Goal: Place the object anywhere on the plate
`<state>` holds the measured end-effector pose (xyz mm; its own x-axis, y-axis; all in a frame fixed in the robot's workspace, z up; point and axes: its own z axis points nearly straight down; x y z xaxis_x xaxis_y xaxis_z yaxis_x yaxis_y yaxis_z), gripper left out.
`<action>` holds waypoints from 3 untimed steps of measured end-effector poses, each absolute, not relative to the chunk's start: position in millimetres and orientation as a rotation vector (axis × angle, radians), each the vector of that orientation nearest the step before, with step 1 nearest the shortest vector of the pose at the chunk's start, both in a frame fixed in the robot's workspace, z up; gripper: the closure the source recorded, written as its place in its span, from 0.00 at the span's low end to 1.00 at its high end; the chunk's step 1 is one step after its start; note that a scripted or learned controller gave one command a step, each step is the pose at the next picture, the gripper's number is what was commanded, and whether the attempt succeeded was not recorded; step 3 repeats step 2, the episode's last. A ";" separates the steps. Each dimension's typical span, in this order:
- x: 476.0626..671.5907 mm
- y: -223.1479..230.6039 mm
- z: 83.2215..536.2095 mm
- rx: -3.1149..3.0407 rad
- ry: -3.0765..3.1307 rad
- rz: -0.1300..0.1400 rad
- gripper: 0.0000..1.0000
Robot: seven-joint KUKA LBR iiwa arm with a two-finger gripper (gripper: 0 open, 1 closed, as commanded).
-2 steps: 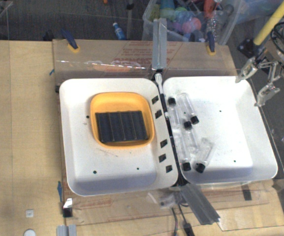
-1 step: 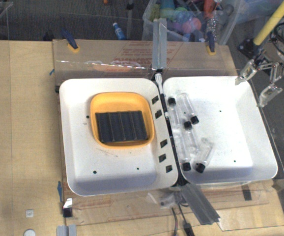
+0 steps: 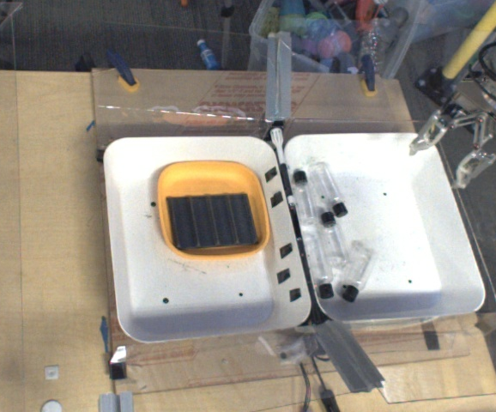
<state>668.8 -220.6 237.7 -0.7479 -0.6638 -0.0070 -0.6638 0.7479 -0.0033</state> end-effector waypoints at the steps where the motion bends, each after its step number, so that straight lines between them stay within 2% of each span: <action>1: 668.5 -220.7 231.2 -1.558 2.720 0.001 0.00; 2: 668.7 -221.0 238.7 -1.949 2.452 -0.005 0.00; 3: 668.7 -221.0 238.7 -1.949 2.452 -0.005 0.00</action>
